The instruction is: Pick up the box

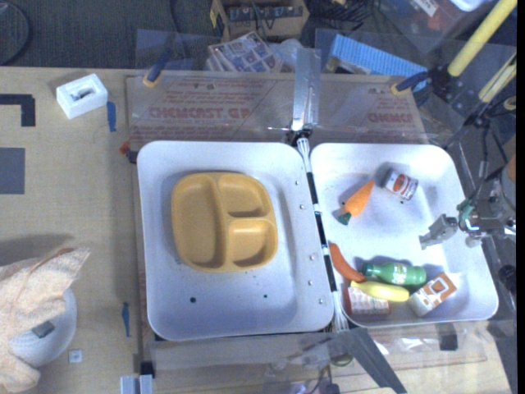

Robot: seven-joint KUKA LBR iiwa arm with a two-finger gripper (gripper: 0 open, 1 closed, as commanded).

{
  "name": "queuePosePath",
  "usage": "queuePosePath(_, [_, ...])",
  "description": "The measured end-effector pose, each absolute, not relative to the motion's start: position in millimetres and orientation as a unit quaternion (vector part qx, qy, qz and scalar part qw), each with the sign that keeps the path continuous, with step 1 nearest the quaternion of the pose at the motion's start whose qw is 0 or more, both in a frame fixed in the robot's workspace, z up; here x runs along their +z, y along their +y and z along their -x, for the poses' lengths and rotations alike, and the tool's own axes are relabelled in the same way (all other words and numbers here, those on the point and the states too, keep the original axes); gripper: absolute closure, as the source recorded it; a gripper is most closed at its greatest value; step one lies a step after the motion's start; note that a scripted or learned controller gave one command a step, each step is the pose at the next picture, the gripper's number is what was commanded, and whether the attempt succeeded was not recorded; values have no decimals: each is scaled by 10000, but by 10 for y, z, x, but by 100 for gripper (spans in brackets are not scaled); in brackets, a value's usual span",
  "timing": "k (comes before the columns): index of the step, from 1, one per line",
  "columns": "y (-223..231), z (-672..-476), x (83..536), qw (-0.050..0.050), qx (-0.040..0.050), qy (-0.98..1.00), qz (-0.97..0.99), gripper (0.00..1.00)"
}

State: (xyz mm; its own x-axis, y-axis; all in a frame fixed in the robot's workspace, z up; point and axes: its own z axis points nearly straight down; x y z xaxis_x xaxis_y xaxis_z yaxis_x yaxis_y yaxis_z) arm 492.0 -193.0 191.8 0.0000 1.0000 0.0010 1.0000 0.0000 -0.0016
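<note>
Left bin (156, 245): one yellow divided tray (223, 220) with three compartments, lying toward the bin's 10 o'clock.
Right bin (361, 158): six loose things, counted below.
Carrot (354, 203): one, orange with a green end, at about 10 o'clock in the right bin.
Can (399, 182): one, on its side at 12 o'clock, label too small to read.
Red strip (342, 263): one, at 8 o'clock beside the bin's left wall; what it is cannot be made out.
Green bottle (396, 272): one, lying flat at 6 o'clock.
Banana (380, 290): one, just below the bottle, resting across a flat packet (366, 304) whose top is hidden under it.
Box (433, 294): one small white and orange carton at 5 o'clock, just right of the banana, nothing gripping it.
Gripper (439, 231): at 3 o'clock over the right bin, above the box and apart from it; whether the fingers are apart or together cannot be told.
</note>
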Motion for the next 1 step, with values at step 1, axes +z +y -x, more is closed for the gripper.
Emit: queuePosePath(1, [-1299,-4825,886,-44,-32,-5960,8029,0])
